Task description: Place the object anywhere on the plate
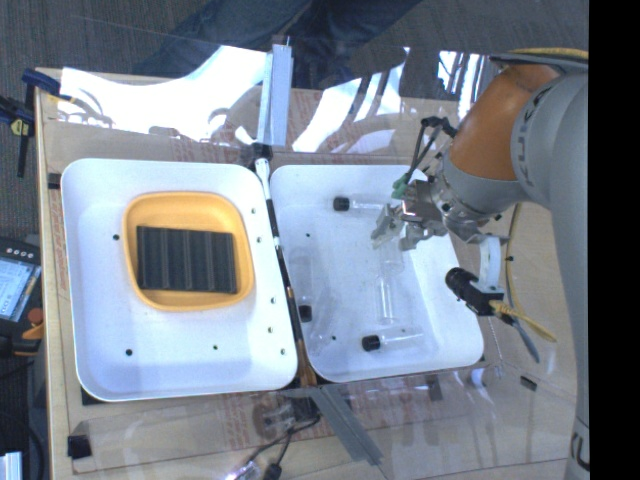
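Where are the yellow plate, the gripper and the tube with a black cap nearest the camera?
yellow plate point(186, 210): camera view, its upper rim.
gripper point(388, 228): camera view, between its fingertips.
tube point(395, 340): camera view, its clear body.

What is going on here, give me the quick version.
A grey robot arm reaches in from the right, its gripper over the right bin. Several clear tubes with black caps lie in that bin, one near the top, one near the bottom. The yellow plate with a dark ridged insert sits in the left bin. No tube is on the plate yet.
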Available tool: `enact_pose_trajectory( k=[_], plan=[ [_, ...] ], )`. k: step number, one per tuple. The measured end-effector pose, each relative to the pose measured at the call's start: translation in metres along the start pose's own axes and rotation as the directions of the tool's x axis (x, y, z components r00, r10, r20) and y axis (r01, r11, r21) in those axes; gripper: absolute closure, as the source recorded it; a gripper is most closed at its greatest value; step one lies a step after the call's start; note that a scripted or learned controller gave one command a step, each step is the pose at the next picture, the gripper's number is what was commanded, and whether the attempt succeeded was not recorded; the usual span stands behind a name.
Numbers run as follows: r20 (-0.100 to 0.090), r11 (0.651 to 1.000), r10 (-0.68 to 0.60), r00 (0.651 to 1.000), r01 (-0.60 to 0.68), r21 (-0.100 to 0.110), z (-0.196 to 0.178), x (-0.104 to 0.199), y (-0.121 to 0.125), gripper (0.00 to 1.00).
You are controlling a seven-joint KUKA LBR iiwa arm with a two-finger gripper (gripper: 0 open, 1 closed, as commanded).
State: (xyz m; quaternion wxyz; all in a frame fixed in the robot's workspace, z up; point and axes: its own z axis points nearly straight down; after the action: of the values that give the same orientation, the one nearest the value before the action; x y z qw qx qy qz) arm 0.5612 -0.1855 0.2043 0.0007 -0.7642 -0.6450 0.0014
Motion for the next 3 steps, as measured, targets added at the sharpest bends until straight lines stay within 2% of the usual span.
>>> enact_pose_trajectory(
  k=[1,2,3],
  plan=[
    [0.000,1.000,0.000,1.000,0.000,0.000,0.000,0.000,0.000,0.00],
    [-0.003,0.977,-0.212,0.977,0.212,0.002,0.017,0.050,0.010,0.00],
    [-0.002,0.783,-0.622,0.783,0.622,0.001,0.013,0.096,-0.004,0.00]
  ],
)
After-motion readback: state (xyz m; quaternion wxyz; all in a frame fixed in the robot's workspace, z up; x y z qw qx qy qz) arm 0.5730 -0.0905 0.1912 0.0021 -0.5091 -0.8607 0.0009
